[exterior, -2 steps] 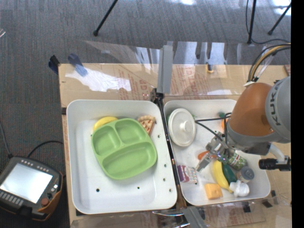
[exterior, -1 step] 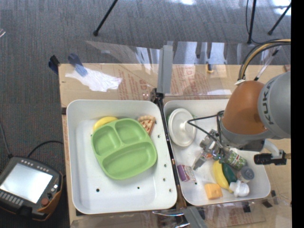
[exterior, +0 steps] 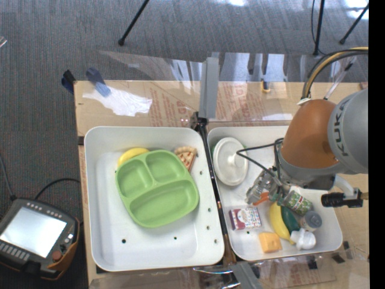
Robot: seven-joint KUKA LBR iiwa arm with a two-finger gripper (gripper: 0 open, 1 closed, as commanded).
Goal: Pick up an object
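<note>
Our tool [exterior: 263,189] hangs low in the right bin [exterior: 334,241], lower right of frame; we cannot tell its opening. Just beside it lies a banana [exterior: 277,220]: light, soft, easily bruised, best grasped across its middle.

Bright even overhead light, window glare across the floor [exterior: 72,35] at top, soft shadows, slightly grainy focus

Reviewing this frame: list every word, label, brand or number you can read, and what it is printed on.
"KU": dark letters on the grey arm; the rest is cut off.
Red print on the bench top: too blurred to read.
Label on the small carton: too small to read.
Screen of the handheld pendant: nothing legible.
</note>
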